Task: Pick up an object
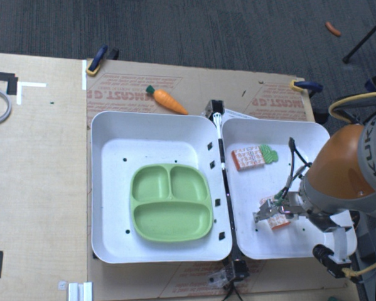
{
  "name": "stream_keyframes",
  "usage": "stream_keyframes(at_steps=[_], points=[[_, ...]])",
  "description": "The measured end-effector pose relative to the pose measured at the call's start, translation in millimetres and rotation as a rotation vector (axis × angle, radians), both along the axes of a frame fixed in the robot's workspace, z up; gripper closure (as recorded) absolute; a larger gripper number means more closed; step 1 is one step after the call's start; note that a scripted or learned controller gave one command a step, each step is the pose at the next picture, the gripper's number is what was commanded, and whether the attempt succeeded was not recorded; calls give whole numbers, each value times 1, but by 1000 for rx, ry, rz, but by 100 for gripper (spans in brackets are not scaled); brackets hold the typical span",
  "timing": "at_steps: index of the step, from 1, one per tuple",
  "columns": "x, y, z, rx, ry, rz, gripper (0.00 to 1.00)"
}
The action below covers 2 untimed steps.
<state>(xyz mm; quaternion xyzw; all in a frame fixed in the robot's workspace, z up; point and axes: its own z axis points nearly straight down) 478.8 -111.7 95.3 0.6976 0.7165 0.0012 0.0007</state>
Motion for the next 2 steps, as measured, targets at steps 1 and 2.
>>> stream_keyframes(at_steps=[1,2], points=[[2,-2,10,-4,-8,-3,100],[2,-2,10,-4,-8,-2,0]])
